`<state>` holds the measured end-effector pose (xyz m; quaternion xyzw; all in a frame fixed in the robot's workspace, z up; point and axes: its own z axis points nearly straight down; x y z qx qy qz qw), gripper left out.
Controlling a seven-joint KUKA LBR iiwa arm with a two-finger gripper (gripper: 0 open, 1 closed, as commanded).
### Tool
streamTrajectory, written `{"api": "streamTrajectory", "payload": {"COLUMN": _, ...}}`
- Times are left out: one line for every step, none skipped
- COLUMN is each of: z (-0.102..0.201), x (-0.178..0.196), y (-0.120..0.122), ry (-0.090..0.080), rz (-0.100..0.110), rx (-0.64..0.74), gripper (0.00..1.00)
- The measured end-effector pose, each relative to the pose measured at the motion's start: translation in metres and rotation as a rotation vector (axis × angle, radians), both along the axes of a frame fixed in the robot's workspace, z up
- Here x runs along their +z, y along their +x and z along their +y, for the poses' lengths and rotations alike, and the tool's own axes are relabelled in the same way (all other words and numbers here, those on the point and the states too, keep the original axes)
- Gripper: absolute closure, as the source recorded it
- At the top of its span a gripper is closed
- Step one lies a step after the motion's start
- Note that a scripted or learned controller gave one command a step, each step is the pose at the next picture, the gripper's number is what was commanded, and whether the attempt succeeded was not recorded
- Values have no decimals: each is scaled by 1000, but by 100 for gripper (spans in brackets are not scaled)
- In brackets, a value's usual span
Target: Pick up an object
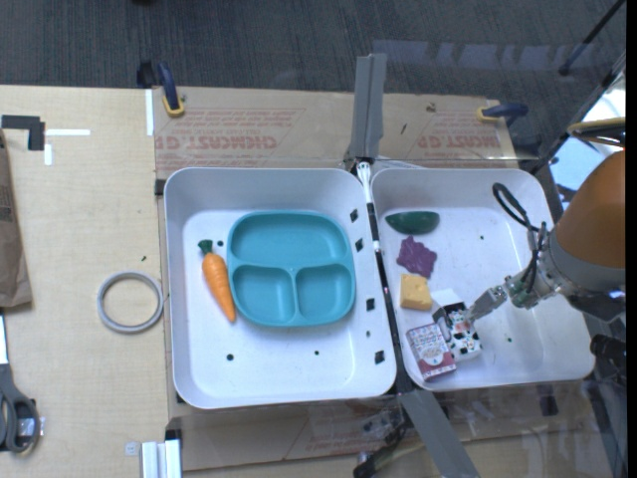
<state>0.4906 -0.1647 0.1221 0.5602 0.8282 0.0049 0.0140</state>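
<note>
— Where's the pincer right now?

— The gripper [460, 329] is low in the right bin [518, 361], near its front edge, at the end of a thin linkage running back to the grey arm [572, 267] on the right. Whether it is open, closed or gripping something I cannot tell; the black-and-white tip is too small and cluttered to read.

— What's closest to it?

— A small pink-and-white packet [430, 352] lies flat just beside the tip, on its left and slightly forward. They look touching or nearly so, but nothing shows the packet being held.

— And a bit further out?

— A yellow wedge [415, 292], like a piece of cheese, sits just behind the packet. Behind that is a purple lumpy piece [417, 256], then a dark green flattish item [413, 222] near the back left corner of the same bin. A black cable [513, 205] loops over the bin's back right area.

— The other bin?

— The left bin [199, 366] holds a teal divided plate [293, 268] with three compartments, and a toy carrot [217, 282] lies just beside the plate's left edge, green top pointing to the back.

— Anything off the bins?

— A pale ring [130, 301] rests on the bench [70, 217] well to the left, and scissors [18, 416] sit at the front left corner
</note>
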Motion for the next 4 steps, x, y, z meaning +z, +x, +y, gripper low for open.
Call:
{"api": "streamTrajectory", "payload": {"z": 43, "x": -16, "y": 21, "ry": -7, "rz": 2, "rx": 77, "gripper": 0}}
{"api": "streamTrajectory", "payload": {"z": 74, "x": 69, "y": 63, "ry": 0, "rz": 29, "rx": 418, "gripper": 0}}
{"api": "streamTrajectory", "payload": {"z": 52, "x": 63, "y": 34, "ry": 10, "rz": 31, "rx": -245, "gripper": 0}}
{"api": "streamTrajectory", "payload": {"z": 52, "x": 63, "y": 35, "ry": 10, "rz": 31, "rx": -245, "gripper": 0}}
